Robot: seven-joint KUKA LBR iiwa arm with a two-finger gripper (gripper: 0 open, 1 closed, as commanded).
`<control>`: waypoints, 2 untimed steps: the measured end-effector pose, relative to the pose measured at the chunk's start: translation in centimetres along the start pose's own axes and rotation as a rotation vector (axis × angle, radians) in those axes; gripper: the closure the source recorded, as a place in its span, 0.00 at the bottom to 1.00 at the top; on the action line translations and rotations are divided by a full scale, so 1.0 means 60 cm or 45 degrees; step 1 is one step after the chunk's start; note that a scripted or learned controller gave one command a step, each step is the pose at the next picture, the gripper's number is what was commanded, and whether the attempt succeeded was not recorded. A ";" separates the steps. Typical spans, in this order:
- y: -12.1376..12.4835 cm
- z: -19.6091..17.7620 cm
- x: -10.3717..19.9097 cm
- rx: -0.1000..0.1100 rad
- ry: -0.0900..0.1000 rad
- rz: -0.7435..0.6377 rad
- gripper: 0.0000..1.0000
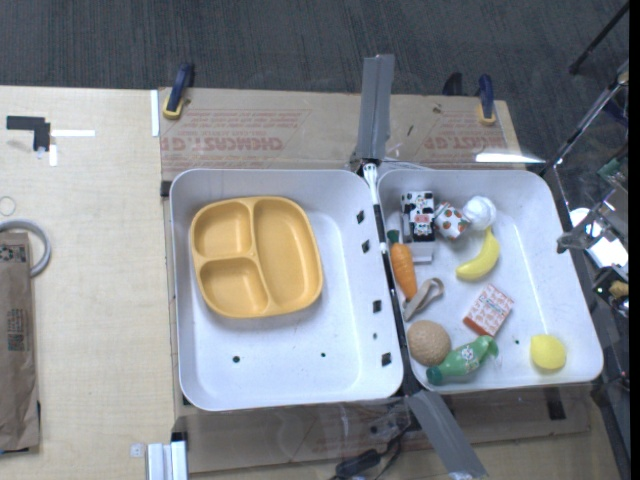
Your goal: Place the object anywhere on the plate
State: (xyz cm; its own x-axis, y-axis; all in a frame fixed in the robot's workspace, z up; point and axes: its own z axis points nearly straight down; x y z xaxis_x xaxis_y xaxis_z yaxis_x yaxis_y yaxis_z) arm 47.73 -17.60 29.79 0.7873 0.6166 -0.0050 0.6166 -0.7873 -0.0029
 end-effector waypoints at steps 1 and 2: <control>0.038 0.123 0.081 0.002 0.000 0.289 0.00; 0.039 0.110 0.080 0.004 -0.005 0.286 1.00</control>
State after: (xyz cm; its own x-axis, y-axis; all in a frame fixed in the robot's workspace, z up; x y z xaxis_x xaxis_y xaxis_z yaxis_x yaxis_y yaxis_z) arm 52.88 -16.48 23.16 0.9049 0.4256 -0.0097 0.4256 -0.9049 -0.0045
